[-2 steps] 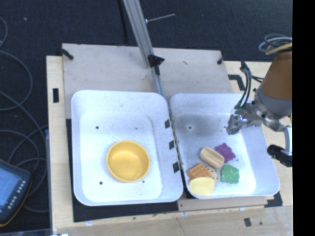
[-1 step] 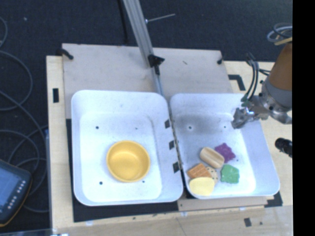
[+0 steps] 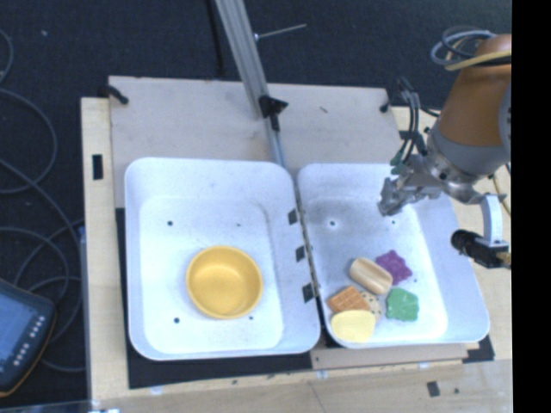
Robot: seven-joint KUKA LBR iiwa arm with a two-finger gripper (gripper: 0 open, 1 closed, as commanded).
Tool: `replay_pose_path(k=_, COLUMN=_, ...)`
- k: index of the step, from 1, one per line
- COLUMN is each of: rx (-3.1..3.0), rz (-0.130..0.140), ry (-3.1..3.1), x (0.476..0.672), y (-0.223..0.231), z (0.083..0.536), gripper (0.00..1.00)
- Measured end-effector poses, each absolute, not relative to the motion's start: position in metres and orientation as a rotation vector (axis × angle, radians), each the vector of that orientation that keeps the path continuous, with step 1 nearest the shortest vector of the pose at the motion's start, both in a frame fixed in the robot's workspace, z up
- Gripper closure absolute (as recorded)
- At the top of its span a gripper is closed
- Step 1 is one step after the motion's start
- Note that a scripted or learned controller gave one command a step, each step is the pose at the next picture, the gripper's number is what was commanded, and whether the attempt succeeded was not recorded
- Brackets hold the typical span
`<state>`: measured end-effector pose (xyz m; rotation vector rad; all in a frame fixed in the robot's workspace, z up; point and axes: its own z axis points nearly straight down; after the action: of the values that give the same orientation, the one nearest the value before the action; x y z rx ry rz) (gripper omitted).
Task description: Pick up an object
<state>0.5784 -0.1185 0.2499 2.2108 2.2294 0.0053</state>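
Note:
Several small items lie clustered at the near end of the right bin (image 3: 337, 198): a tan bread-roll shape (image 3: 371, 274), a purple piece (image 3: 394, 265), a green piece (image 3: 402, 305), an orange waffle-like piece (image 3: 349, 299) and a pale yellow lump (image 3: 354, 325). The gripper (image 3: 392, 200) hangs over the far right part of that bin, well above and behind the cluster, with nothing visible between its fingers. A yellow bowl (image 3: 225, 281) sits in the left bin (image 3: 155, 196).
A slanted metal pole (image 3: 250, 58) rises from the back of the bench between the bins. The arm's orange band (image 3: 478, 84) and cables stand at the right. A black fitting (image 3: 478, 248) juts out beside the right bin's right rim.

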Motion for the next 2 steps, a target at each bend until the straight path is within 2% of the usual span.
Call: replay_pose_path(k=2, rx=2.211, rz=0.005, ry=2.231, x=0.609, y=-0.008, z=0.254, gripper=1.00)
